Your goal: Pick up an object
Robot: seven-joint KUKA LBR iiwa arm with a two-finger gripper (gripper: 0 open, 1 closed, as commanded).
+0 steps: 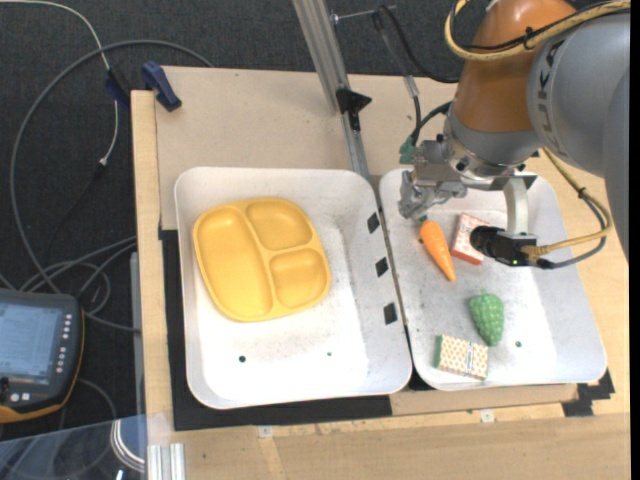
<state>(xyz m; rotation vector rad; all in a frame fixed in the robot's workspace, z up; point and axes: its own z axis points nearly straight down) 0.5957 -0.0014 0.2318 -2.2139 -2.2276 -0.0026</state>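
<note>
Carrot (437,249) is our likeliest target: it lies in the right bin (570,318), touching or just short of the gripper (418,200) on its near-right side, long axis running from far-left down to near-right, blunt end toward the tool. We can't tell how the jaws stand; the wrist hides them, and we see nothing held. Red-and-white box (467,238) sits just right of the carrot, so we'd expect a tight approach. Green toy (488,317) lies nearer, clear of both.
</note>
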